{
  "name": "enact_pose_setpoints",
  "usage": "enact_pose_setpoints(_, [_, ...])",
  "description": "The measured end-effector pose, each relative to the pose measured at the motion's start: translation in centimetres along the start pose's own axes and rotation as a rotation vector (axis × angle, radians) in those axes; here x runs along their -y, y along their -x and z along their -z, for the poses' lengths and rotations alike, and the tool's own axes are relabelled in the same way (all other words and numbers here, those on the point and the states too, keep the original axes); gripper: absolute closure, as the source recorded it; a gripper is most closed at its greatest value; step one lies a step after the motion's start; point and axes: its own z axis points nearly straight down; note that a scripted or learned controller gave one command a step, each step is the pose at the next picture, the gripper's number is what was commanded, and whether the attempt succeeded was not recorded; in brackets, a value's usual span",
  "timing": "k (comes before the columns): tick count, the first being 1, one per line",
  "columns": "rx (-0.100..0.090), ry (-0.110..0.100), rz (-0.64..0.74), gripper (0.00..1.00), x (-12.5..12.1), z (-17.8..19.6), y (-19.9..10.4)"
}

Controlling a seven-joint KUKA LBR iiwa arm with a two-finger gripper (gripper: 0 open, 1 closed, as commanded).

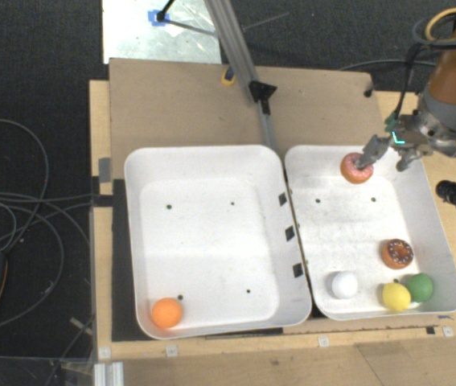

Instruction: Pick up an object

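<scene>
Nearest the camera, an orange ball (166, 313) sits in the front left corner of the left bin (203, 161). In the right bin (433, 207), along the front edge, a white ball (343, 285), a yellow lemon (396, 296) and a green ball (421, 287) lie close together, the lemon touching the green ball. Just behind them rests a brown doughnut (397, 253). At the far end of the same bin lies a pink doughnut (355, 169). The gripper (384, 153) is at that spot, one finger (371, 152) reaching down onto the pink doughnut; the other finger stands apart to the right, so the fingers are spread and grasp nothing visibly.
</scene>
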Motion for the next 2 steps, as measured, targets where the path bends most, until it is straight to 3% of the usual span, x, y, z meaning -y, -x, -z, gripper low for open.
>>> enact_pose_setpoints(1, [0.002, 0.003, 0.002, 0.00, -0.1, 0.2, 0.0])
enact_pose_setpoints(2, [0.000, -0.002, -0.004, 0.00, 0.5, -5.8, 0.3])
